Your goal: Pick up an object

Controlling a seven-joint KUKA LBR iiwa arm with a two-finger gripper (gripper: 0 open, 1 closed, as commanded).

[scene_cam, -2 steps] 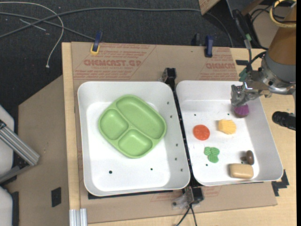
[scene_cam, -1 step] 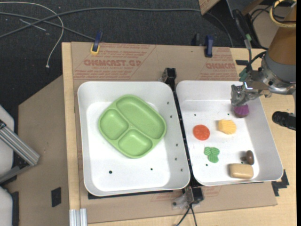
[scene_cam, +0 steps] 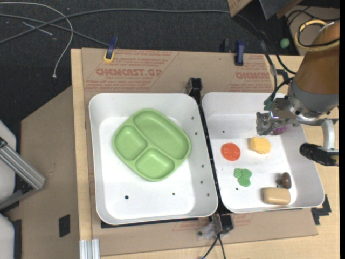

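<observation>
Grey two-finger gripper is positioned low over the right shallow white bin, above a yellow block-shaped toy.

Whether anything is held cannot be told. Within that bin are seen a round red-orange piece, a green leafy piece, a small brown lump and a tan oblong. A green three-compartment plastic plate is seen in the left white bin.
</observation>
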